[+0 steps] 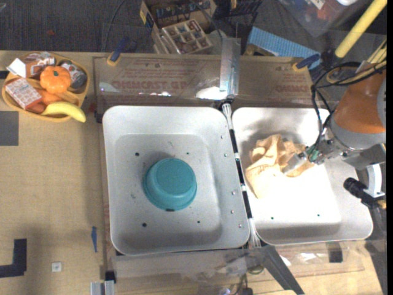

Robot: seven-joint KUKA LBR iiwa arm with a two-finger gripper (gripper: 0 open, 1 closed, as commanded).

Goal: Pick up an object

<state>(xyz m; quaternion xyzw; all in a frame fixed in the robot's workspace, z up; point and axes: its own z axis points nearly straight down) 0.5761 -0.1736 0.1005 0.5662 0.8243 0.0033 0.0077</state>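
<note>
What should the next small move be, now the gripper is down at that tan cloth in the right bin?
Probably a short, slow lift. The gripper sits at the right edge of the crumpled tan cloth in the right bin, touching or nearly so, but a grasp can't be confirmed. A small rise would show whether the cloth comes along.

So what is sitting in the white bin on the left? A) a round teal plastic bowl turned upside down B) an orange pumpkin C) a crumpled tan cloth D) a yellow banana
A: the round teal plastic bowl sits upside down in the left white bin, while the crumpled tan cloth lies in the right white bin.
</note>
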